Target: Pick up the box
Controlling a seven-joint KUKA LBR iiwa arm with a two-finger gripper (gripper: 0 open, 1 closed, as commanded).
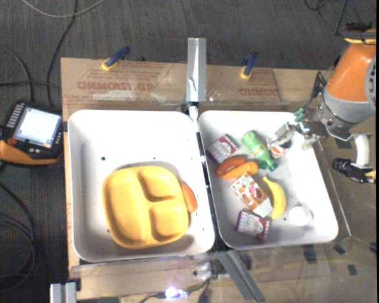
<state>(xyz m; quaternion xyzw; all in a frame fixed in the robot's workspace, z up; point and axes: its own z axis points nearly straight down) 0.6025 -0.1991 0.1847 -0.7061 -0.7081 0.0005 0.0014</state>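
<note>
A flat white and orange box point(249, 191) lies in the middle of the right bin point(316, 169), next to a banana point(276, 197). Two smaller maroon cartons lie in the same bin, one point(222, 148) at the upper left and one point(252, 225) near the front wall. My gripper point(284, 137) hangs over the bin's upper right part. It is close to the right end of a green bottle point(258, 146), up and to the right of the box and well apart from it. The arm's orange band point(352, 74) is at the right edge.
An orange sausage point(235, 166) lies between the bottle and the box. A small white round cup point(299, 216) sits at the right bin's front right. The left bin point(88, 137) holds a yellow divided plate point(148, 206) with an orange item point(189, 197) beside it. A teach pendant point(31, 133) sits far left.
</note>
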